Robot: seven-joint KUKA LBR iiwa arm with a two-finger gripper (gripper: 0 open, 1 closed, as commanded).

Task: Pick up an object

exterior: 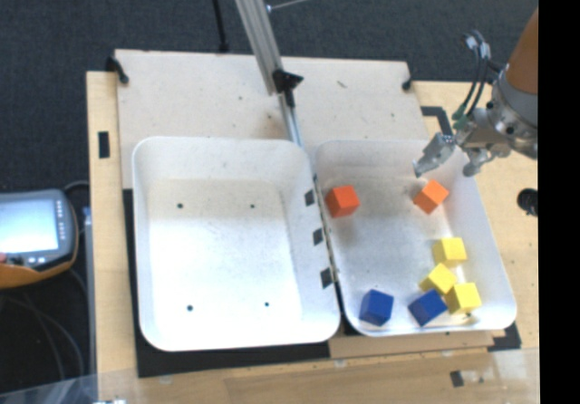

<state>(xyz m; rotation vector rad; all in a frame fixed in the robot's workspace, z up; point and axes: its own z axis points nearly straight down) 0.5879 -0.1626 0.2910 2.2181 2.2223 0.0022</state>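
The right bin point(381, 167) holds several cubes. One orange cube point(342, 201) lies near its left wall and a second orange cube point(431, 196) lies towards the right. Three yellow cubes point(449, 251) point(440, 279) point(466, 297) cluster at the lower right, beside two blue cubes point(376, 307) point(427, 307) along the front wall. My gripper point(450, 162) hovers over the bin's upper right, just above the second orange cube. It is open, its fingers spread, with nothing between them.
The left bin point(227, 239) sits beside the right one, sharing a middle wall with black clips point(319, 236). A slanted aluminium post point(258, 22) rises from behind the bins. A small screen device point(32, 230) lies off the bench's left edge.
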